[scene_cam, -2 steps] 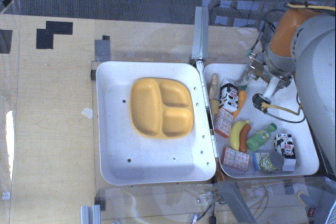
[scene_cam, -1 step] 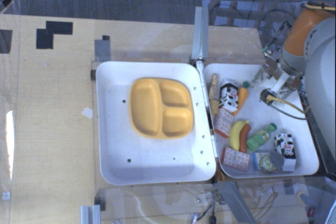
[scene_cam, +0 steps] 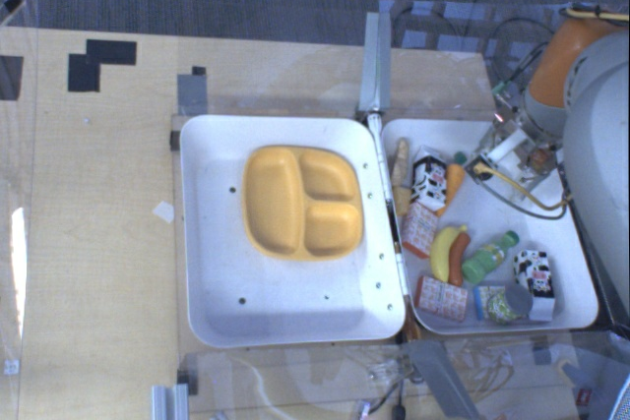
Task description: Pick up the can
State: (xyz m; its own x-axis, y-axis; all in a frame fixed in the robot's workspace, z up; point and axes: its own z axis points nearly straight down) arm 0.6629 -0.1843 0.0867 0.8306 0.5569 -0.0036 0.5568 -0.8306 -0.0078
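The can (scene_cam: pixel 503 303) lies on its side near the front edge of the right bin (scene_cam: pixel 571 241), its grey-green end facing up and a blue side showing on its left. It rests between a checkered box (scene_cam: pixel 443 298) and a grey block (scene_cam: pixel 540 306). My gripper (scene_cam: pixel 530 158) hangs over the back right part of the same bin, well behind the can and apart from it. Nothing shows between its fingers from this angle.
The right bin also holds a breadstick (scene_cam: pixel 401 162), two cow-patterned cartons (scene_cam: pixel 429 180) (scene_cam: pixel 533 270), a carrot (scene_cam: pixel 454 186), a second checkered box (scene_cam: pixel 420 229), a banana (scene_cam: pixel 445 251), a sausage (scene_cam: pixel 460 257) and a green bottle (scene_cam: pixel 489 259). A yellow divided plate (scene_cam: pixel 300 202) lies in the left bin (scene_cam: pixel 212 241).
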